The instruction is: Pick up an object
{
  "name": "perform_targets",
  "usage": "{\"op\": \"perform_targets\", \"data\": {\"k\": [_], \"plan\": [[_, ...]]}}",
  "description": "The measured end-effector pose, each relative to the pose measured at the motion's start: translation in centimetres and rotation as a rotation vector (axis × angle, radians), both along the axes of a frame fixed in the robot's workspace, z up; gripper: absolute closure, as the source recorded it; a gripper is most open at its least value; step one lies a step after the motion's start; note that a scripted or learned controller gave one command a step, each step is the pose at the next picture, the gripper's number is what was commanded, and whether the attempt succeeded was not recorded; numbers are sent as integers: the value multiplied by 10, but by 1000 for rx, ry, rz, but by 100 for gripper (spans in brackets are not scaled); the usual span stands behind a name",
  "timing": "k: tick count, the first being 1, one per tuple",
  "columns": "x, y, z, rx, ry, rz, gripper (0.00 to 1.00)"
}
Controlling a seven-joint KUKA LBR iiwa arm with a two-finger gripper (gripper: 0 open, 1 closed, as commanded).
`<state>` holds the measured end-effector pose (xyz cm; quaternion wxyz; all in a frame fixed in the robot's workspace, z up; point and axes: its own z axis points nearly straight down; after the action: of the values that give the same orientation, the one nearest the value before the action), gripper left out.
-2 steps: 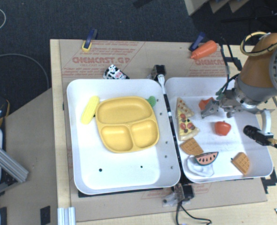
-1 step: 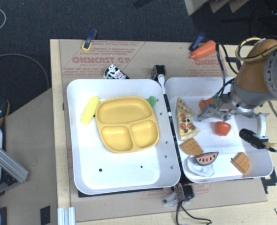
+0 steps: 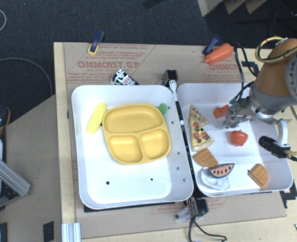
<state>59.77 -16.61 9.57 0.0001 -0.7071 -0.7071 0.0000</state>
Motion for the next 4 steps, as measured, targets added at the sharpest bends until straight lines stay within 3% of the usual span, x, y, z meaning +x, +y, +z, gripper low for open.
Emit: {"op": "perform_targets", "data": {"k": [2,3,4], "plan": [[6,17,109,-3,-9,2,100],[7,17,131,-2,-6,2,100],[29,67,121,0,-4,5,100]]}}
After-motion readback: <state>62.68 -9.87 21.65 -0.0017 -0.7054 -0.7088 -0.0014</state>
